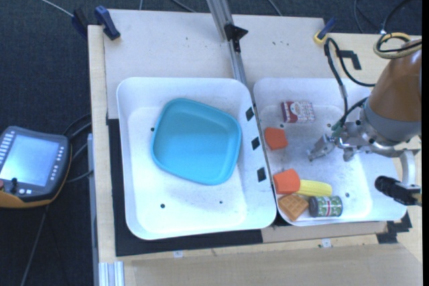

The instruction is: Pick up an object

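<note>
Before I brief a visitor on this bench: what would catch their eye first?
Probably the big blue plate, alone in the left bin. Next, the bright clutter in the right bin: two orange blocks, a yellow piece, a small can and a red and white carton. The claw hangs above that bin's middle.

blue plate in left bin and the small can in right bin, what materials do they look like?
Blue plate: likely moulded plastic, uniform turquoise colour, smooth with a soft sheen, rounded corners and raised rim. Small can: looks like a toy tin lying on its side, with a printed green label and dark ends; whether it is metal or plastic cannot be told at this size.
</note>
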Motion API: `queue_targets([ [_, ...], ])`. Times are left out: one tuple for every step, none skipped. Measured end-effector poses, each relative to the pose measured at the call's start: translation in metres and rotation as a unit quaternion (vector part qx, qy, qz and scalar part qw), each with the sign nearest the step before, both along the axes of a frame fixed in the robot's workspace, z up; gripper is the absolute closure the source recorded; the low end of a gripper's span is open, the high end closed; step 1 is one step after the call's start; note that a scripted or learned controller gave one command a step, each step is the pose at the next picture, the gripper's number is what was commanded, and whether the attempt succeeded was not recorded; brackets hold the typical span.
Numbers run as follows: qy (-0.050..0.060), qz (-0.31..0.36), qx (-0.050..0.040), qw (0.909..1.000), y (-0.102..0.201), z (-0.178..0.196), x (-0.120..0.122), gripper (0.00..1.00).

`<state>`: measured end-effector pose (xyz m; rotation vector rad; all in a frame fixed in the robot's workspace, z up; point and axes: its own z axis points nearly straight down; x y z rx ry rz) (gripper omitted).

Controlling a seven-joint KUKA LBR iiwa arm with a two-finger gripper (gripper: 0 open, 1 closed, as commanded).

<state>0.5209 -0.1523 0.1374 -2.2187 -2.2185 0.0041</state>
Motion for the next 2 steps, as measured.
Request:
queue_targets([
  [0.000, 0.000, 0.0001, 1.0000, 0.000, -0.044, -0.001, 0.00],
  [-0.003, 0.000, -0.0005, 1.0000, 0.000, -0.031, 0.000, 1.00],
])
